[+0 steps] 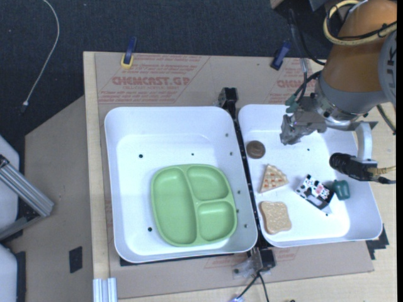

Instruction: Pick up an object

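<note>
One tan, toast-shaped slice (275,216)

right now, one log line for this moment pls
gripper over right bin | nothing seen held | brown disc, waffle wedge, toast lying

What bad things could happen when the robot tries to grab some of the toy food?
1. The tool hangs over a bare part of the right bin, beside the brown round piece, so it might close on nothing.
2. The brown piece sits near the bin's wall, which could get in the way.
3. The waffle wedge and toast slice lie flat, probably slipping away.
</note>
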`<act>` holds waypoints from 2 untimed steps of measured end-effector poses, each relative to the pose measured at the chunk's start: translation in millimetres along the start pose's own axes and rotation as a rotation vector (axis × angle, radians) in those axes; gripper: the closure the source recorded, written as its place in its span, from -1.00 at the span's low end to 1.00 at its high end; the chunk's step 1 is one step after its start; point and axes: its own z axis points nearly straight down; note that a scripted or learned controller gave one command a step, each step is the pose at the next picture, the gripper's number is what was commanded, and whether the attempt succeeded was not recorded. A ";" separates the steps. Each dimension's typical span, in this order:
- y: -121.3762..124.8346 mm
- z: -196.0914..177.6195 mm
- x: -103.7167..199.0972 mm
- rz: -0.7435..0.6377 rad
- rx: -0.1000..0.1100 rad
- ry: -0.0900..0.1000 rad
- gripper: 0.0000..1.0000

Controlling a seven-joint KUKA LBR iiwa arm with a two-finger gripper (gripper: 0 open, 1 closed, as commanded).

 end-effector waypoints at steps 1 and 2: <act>8.7 11.5 62.8 -0.001 0.001 0.000 1.00; 12.9 7.9 116.3 0.000 -0.005 -0.001 1.00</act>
